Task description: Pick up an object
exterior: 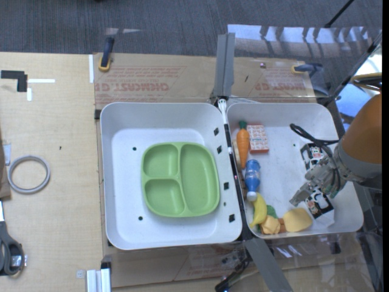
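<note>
Nearest the front, just toward the viewer from the bottle [252, 176], lie a banana [259, 210], a small orange-yellow piece [271, 225] and a pale yellow wedge [296, 219], crowded together at the front edge of the right bin [285, 108]. To the bottle's right, across a bare stretch of bin floor, my claw [310, 190] hangs low over a black and white packet [320, 204]. I cannot tell whether the claw is released or clenched, and I see nothing clearly gripped in it. The bottle itself lies along the bin's left wall, blue with a white cap pointing to the front. Just behind it a carrot [242, 142] lies in line with it, and a red and white box [258, 137] sits beside the carrot. Left of the bottle, over the wall, the left bin [104, 181] carries a green divided plate [180, 179]. Far to the bottle's left, a grey tape roll [27, 174] lies on the bench.
</note>
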